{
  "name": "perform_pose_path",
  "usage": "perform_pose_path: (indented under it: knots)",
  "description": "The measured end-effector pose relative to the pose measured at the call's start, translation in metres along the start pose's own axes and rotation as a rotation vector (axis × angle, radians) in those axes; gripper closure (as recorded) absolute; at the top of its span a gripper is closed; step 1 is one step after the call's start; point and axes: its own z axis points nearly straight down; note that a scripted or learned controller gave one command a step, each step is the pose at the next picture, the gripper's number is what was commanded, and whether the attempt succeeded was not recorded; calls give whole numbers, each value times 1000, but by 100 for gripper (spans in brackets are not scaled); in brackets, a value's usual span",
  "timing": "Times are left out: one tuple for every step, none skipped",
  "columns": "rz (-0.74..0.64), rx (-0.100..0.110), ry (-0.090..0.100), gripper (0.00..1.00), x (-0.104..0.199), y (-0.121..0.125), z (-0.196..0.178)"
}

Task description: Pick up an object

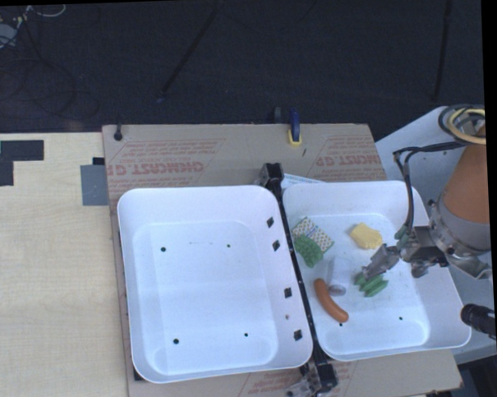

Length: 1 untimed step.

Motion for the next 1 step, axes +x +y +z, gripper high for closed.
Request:
perform_pose_path:
  knots:
    - [-2,12,4,0,41,-6,110]
